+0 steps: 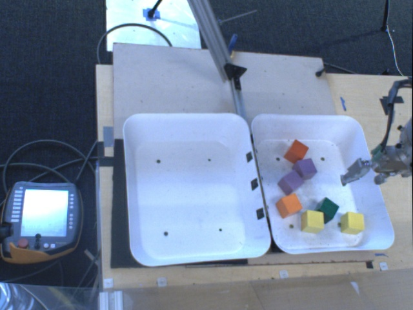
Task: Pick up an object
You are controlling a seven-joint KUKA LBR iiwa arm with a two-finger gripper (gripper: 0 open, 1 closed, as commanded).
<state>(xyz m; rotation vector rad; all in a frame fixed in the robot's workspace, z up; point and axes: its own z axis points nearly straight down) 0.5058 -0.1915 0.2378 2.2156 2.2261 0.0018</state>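
Blocks lie in the right bin (pixel 371 202), at the right side of the picture: two orange blocks (pixel 296 151) (pixel 289 205), two purple blocks (pixel 305 168) (pixel 290 181), two yellow blocks (pixel 312 221) (pixel 352 222) and one green block (pixel 328 208). The gripper (pixel 353 171) is over the right edge of that bin, and I cannot tell how far open it is or if it has hold of anything. The left bin (pixel 139 173) sits just beside the right one, in the middle of the picture.
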